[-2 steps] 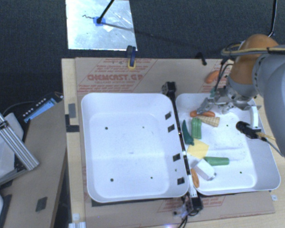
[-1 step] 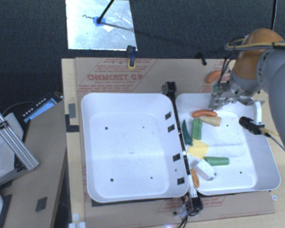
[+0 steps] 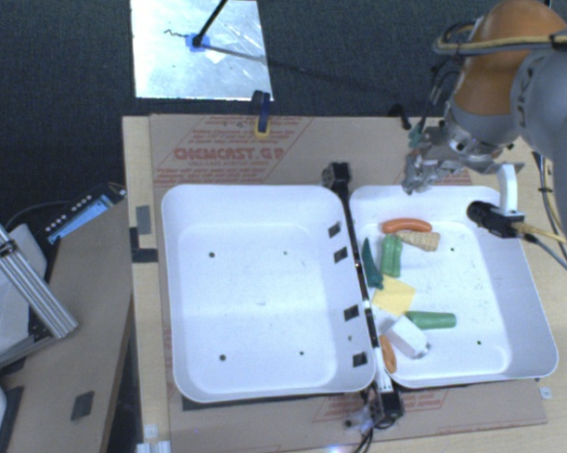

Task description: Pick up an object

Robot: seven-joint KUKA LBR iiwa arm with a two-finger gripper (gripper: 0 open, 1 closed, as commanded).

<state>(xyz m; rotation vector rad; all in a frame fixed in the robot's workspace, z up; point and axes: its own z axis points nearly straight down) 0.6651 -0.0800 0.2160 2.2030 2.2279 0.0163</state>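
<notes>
- Camera view: the grey arm (image 3: 529,73) with its orange band reaches in from the right, and its jaws (image 3: 419,181) hang over the far edge of the right bin (image 3: 518,296)
- Whether the jaws are spread or pressed together cannot be told; nothing shows between them
- The objects lie in the left half of the right bin, below and apart from the jaws
- An orange sausage (image 3: 406,225) lies nearest the jaws, touching a tan block (image 3: 420,239) just beside it
- A green stick (image 3: 390,257) stands beside the tan block, with a dark green piece (image 3: 370,262) against the bin's left wall
- A yellow square (image 3: 395,297) sits lower down, a green cylinder (image 3: 432,320) just to its right
- A white block (image 3: 408,337) lies near the front, an orange piece (image 3: 388,356) at its left
- The left bin (image 3: 258,287) sits beside it on the table (image 3: 84,367)
</notes>
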